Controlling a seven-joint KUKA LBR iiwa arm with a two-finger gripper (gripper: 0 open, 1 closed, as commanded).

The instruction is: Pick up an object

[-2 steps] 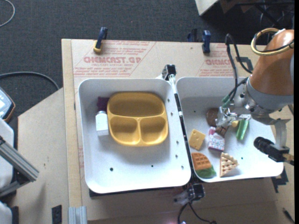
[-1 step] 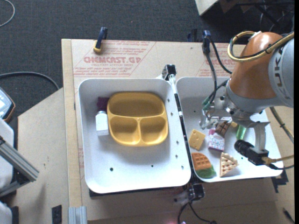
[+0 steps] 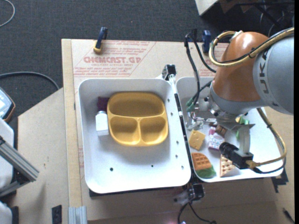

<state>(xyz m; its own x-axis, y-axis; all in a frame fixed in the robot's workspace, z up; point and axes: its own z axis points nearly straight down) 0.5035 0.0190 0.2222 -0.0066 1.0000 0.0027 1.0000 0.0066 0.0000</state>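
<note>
The grey arm with its orange band (image 3: 238, 69) hangs over the right bin (image 3: 183, 85). My gripper (image 3: 198, 120) is low at that bin's left side, mostly hidden under the wrist. Just below it lie a yellow cheese wedge (image 3: 197, 139) and a pink and white packet (image 3: 214, 142). Nearer the front lie a square waffle (image 3: 201, 161) on a green piece (image 3: 209, 172) and a waffle-patterned wedge (image 3: 226, 166). A green object (image 3: 243, 138) lies to the right, partly behind the arm's cable.
The left bin (image 3: 131, 171) holds a yellow divided plate (image 3: 138, 118), with a small white bottle (image 3: 102, 123) and a dark maroon item (image 3: 103, 101) at the plate's left. The wall (image 3: 180, 125) between the bins runs just left of the gripper. Black cables (image 3: 194, 55) loop behind the right bin.
</note>
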